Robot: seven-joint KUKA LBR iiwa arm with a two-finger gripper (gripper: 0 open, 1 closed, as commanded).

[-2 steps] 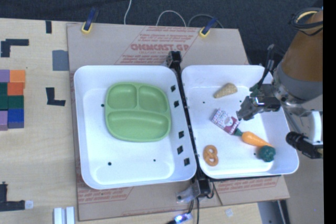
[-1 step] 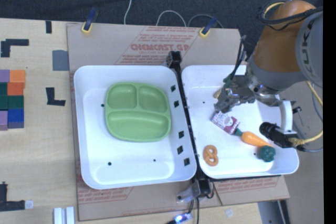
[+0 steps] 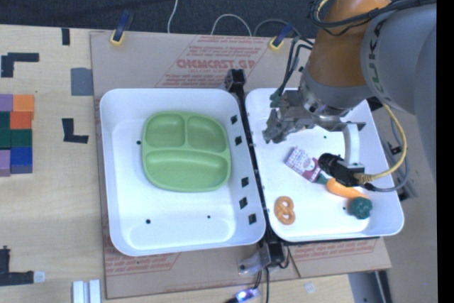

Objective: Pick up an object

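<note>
The gripper [image 3: 278, 130] hangs over the upper left of the right bin [image 3: 386, 227], its dark fingers too blurred together to tell whether they are spread or closed, with nothing seen between them. Just beside it lies a small purple-and-white packet [image 3: 301, 163], with a pretzel [image 3: 284, 210], an orange carrot [image 3: 343, 189] and a teal ball [image 3: 360, 207] nearer the front; the left bin [image 3: 120, 227] holds a green divided plate [image 3: 186, 152]

Big smooth grey arm [image 3: 408, 53] here, rounded and matte, and there's that glossy orange band [image 3: 347, 39] bulging like a dome above the wrist. Below it sits a darker grey metal collar, then the tool [image 3: 284, 123], a cluster of dull grey angular parts. Thin black cables loop off the wrist, and a yellow one curls alongside.
</note>
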